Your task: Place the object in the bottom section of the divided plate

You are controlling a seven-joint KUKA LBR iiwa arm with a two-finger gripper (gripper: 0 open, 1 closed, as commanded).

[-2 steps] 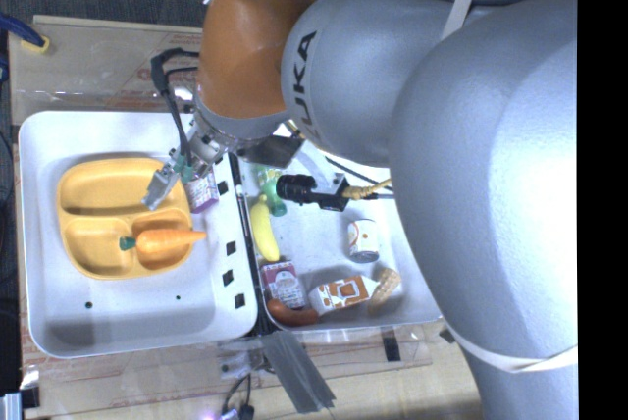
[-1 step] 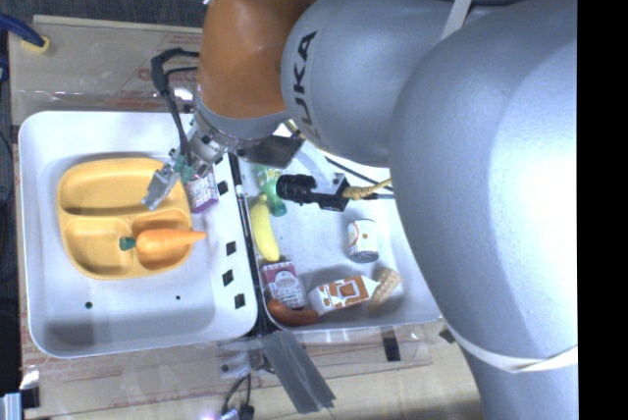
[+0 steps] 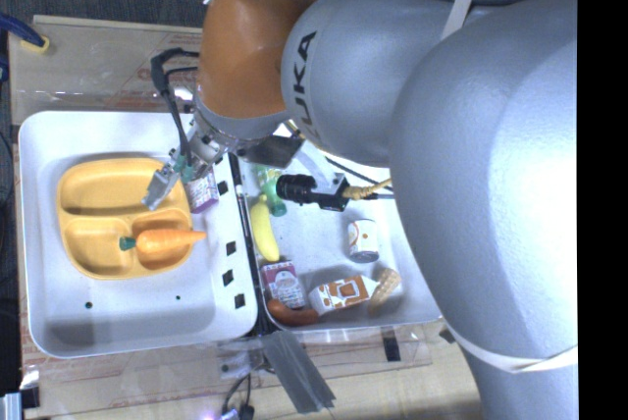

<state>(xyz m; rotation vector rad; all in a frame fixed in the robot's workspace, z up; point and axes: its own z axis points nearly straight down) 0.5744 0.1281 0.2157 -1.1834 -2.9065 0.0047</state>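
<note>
Orange and stubby, the toy carrot point(image 3: 162, 241) with its green top lies in the lower-right section of the yellow divided plate point(image 3: 83, 251) in the left bin point(image 3: 59, 325). Just above it hangs the gripper point(image 3: 182, 178), fingers parted and holding nothing. I'd judge the placing done; the next move is simply lifting clear without nudging the carrot.

carrot point(image 3: 165, 242) in divided plate point(image 3: 83, 187) | fingers point(image 3: 161, 185) above plate | left bin point(image 3: 118, 310)
</note>
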